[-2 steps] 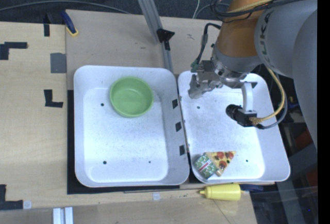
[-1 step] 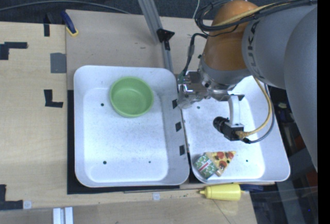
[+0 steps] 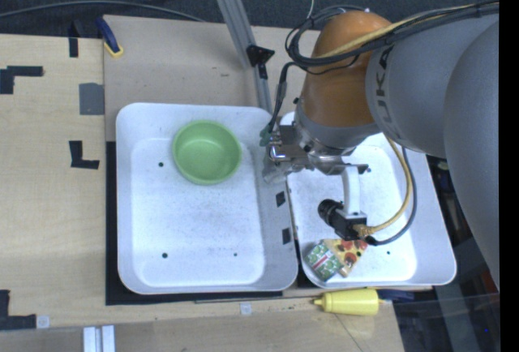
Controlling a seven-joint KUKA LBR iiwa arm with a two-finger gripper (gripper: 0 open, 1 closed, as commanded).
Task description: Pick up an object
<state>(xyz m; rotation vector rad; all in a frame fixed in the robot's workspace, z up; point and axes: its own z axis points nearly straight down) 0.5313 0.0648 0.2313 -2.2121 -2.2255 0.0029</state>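
View from above of two shallow white bins side by side on a tan desk (image 3: 162, 58). A grey arm with an orange band (image 3: 353, 83) reaches in from the right of the frame, and its bulk covers the upper part of the right bin (image 3: 409, 257).

The hand (image 3: 281, 154) sits under the wrist, over the ridge where the bins meet, near the centre of the frame. You cannot tell whether it is spread or pressed together, because the wrist hides it.

A green bowl (image 3: 207, 151) stands upright in the upper half of the left bin (image 3: 186, 245), just left of the hand. A small colourful packet (image 3: 326, 259) lies in the lower left corner of the right bin. A yellow bottle (image 3: 350, 302) lies on the desk just below that bin.

Nothing looks gripped, so the step in hand is probably choosing and approaching. The bowl seems the nearer choice: pinch one wall of its rim rather than spanning it, and come down clear of the ridge. The packet lies flat against a corner, so it would likely be harder to grip.
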